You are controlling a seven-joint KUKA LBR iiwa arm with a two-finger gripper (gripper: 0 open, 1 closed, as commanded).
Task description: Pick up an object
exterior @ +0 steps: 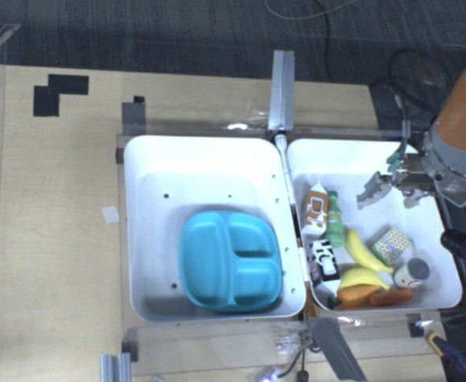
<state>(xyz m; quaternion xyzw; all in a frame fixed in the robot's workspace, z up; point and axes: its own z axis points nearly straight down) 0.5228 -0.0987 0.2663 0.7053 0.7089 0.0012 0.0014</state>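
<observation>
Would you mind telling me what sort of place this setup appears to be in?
Most likely a robotics lab bench for grasping trials. Two white bins sit side by side, one with a blue divided tray, the other with toy food like a banana, and a robot arm's claw hangs above them.

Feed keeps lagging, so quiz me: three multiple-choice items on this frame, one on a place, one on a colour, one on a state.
1. Where does the divided tray lie?
A. left bin
B. right bin
C. bare bench

2. What colour is that tray?
A. red
B. blue
C. black

3. Where is the gripper?
A. over the left bin
B. outside both bins
C. over the right bin, apart from the banana

Answers:
1 A: it rests on the left bin floor.
2 B: its surface is light blue.
3 C: it hangs above the bin's bare upper part.
</observation>
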